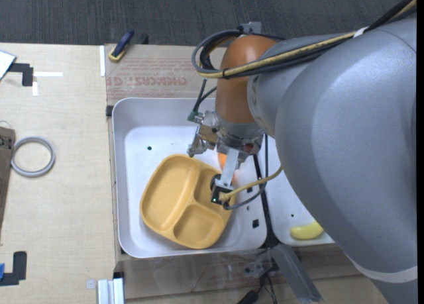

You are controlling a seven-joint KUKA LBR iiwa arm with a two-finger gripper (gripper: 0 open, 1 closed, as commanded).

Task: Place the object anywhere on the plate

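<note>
A yellow plate [173, 198] with three compartments lies in the left white bin [127, 163], towards its front. My gripper [213, 149] hangs over the plate's far right rim, with the bulky wrist above it covering much of it. A small orange object [221, 161] peeks out just under the gripper, beside the plate's rim. I cannot tell whether it is between the fingers or resting on the bin floor.
A yellow rounded object [306, 231] lies in the right bin near its front wall. On the bench to the left sits a grey ring [30, 156]. A blue clamp [122, 44] rests behind the bins.
</note>
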